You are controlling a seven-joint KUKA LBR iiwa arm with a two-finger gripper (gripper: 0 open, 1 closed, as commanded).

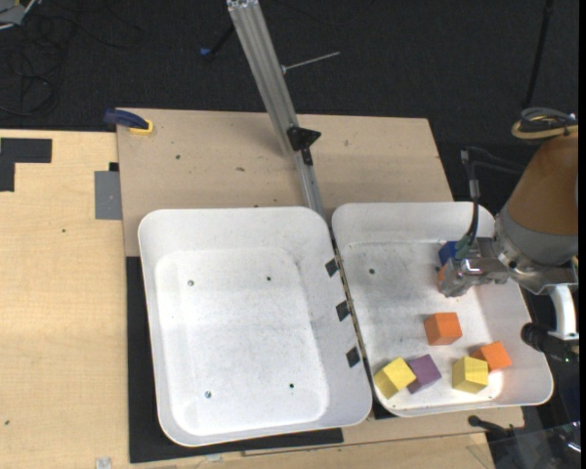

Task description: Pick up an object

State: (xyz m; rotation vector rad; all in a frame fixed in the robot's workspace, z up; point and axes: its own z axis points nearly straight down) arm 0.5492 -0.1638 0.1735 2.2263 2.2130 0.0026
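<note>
Gripper [456,274] hovers at the right of the frame inside the right bin [400,225], its grip state I cannot tell. Nearest, just below it, sits an orange block [442,327]; centring squarely over that block before descending should help.

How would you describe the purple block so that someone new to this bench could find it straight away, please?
Look in the right bin, the one the arm reaches into, and follow its near edge. Four blocks sit in a row there; the purple block is second from the left, touching a yellow block. It is the only purple piece, whereas its neighbours are yellow or orange.
</note>
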